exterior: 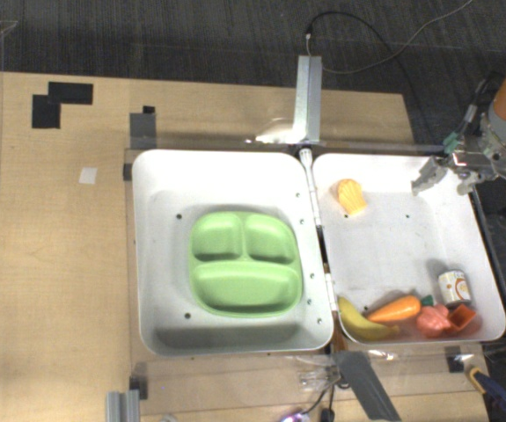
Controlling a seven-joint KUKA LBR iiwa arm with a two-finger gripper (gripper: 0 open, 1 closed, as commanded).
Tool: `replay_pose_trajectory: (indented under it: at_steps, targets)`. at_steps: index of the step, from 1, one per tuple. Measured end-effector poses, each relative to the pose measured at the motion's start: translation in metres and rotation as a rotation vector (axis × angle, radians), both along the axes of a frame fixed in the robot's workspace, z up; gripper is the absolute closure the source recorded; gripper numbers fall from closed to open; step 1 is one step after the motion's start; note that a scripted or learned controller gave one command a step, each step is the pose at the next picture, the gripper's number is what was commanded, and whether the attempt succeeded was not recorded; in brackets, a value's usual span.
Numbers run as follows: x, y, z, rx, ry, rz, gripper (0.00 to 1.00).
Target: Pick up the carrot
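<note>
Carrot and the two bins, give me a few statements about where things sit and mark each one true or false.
1. The carrot lies in the right bin, near its front edge. True.
2. The carrot rests on the green divided plate. False: the plate sits in the left bin, with no carrot on it.
3. A banana lies right beside the carrot. True.
4. The gripper is directly over the carrot. False: it is at the right bin's far right corner, away from the carrot.
5. A yellow corn piece sits in the far part of the right bin. True.
</note>
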State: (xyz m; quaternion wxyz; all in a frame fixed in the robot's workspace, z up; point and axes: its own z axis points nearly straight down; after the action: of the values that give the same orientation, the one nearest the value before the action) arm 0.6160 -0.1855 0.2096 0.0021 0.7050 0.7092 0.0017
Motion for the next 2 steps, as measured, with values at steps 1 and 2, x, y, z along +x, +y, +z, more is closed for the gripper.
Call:
replay_pose_trajectory:
  at_steps: [1, 2]
  targets:
    - [0.038, 0.022, 0.048, 0.000, -0.001, -0.168, 0.00]
    - [0.054, 0.095, -0.055, 0.002, 0.002, -0.109, 0.00]
